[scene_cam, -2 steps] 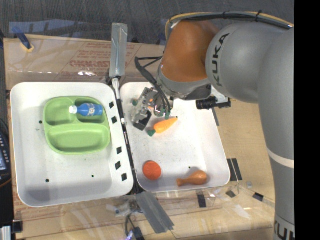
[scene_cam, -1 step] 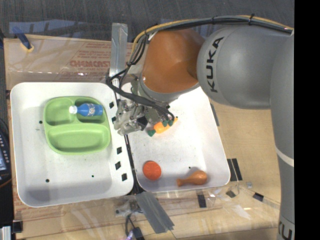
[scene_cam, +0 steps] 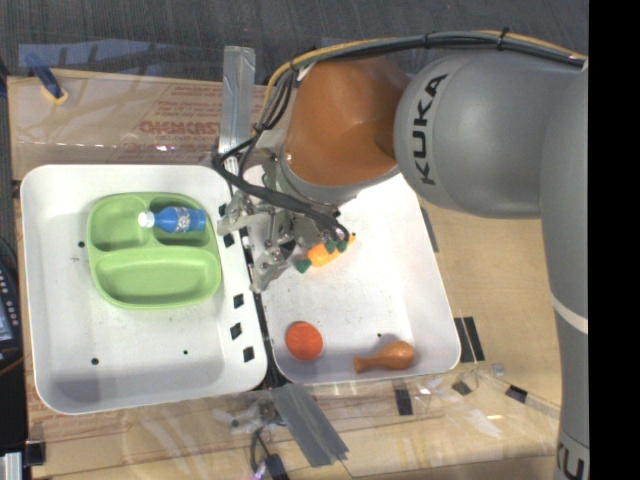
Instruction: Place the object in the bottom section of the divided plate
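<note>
Two white bins are sitting side by side on the tabletop [scene_cam: 520, 408]. Reaching in from the right, the grey arm [scene_cam: 490, 138], lettered KUKA, is bending down over the right bin's [scene_cam: 400, 268] left edge. Whether its jaws [scene_cam: 275, 248] are apart or together cannot be told. An orange carrot-like object [scene_cam: 322, 255] is lying just beside them; the green divided plate [scene_cam: 150, 253] is sitting in the left bin [scene_cam: 60, 348].

The green plastic divided plate [scene_cam: 153, 248] is the landmark, sitting in the left white bin [scene_cam: 60, 368]. Its wide bottom section lies bare and open from above. A small blue bottle [scene_cam: 176, 220] occupies its upper right section. Right of the plate, the grey arm [scene_cam: 470, 128] crowds the bins' shared wall.
</note>
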Controlling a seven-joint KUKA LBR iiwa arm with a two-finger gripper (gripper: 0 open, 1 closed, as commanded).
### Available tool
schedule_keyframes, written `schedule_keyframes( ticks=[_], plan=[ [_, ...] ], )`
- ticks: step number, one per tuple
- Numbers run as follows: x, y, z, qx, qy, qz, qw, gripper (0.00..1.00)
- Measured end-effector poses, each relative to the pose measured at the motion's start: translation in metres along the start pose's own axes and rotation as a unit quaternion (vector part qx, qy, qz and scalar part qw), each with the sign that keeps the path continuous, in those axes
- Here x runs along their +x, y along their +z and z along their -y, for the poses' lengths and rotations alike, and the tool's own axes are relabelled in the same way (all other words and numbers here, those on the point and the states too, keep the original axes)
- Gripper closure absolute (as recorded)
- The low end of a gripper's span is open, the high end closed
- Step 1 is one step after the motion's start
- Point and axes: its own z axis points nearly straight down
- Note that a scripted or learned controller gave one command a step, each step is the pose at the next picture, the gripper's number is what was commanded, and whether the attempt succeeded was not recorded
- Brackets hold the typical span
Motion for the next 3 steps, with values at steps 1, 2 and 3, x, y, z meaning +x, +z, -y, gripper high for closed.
schedule_keyframes(
  ticks=[1,2,3],
  plan=[
    [0.0000,0.0000,0.0000,0.000,0.000,0.000,1.0000,0.00],
    [0.0000,0.0000,0.0000,0.000,0.000,0.000,1.0000,0.00],
    [0.0000,0.0000,0.0000,0.000,0.000,0.000,1.0000,0.00]
  ],
)
